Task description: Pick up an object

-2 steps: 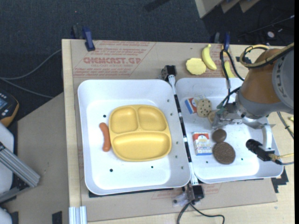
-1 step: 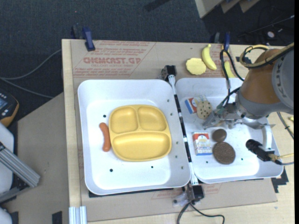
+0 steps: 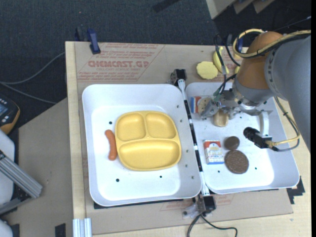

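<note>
My gripper (image 3: 217,108) is low over the top left part of the right bin (image 3: 276,179), at the end of the grey arm with its orange band (image 3: 256,58). A tan lump (image 3: 220,119) lies directly beneath it, touching or nearly touching. A red-and-white packet (image 3: 199,104) lies just left of the gripper against the bin wall. Nearer the front are a second red-and-white packet (image 3: 213,151), a small brown disc (image 3: 231,143) and a larger dark brown cookie (image 3: 237,161).
The left bin (image 3: 98,181) holds a yellow divided plate (image 3: 147,140) and an orange sausage (image 3: 111,144) to its left. Yellow toy food (image 3: 207,69) lies on the bench behind the right bin. A black cable fitting (image 3: 256,137) hangs from the arm over the right bin.
</note>
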Controlling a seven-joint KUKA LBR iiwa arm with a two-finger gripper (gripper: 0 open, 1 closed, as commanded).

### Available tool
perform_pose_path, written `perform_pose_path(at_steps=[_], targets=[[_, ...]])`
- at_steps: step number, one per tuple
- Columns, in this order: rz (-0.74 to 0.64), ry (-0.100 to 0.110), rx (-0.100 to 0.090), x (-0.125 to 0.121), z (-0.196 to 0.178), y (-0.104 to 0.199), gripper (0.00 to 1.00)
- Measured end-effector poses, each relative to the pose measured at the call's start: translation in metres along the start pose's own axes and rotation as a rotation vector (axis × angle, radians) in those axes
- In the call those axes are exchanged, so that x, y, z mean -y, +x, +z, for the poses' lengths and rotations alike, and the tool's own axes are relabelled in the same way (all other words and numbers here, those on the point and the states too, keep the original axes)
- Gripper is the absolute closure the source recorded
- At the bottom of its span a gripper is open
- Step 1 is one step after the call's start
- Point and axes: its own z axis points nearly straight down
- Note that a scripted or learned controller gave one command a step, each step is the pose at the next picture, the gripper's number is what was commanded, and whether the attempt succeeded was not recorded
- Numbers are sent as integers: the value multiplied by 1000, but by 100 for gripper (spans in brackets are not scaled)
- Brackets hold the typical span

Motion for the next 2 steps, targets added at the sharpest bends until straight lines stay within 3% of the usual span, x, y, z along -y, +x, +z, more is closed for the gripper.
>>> perform_pose_path(at_steps=[1, 2], targets=[[3, 2, 0, 2, -11, -2, 100], [-1, 2, -3, 46, -103, 58, 100]])
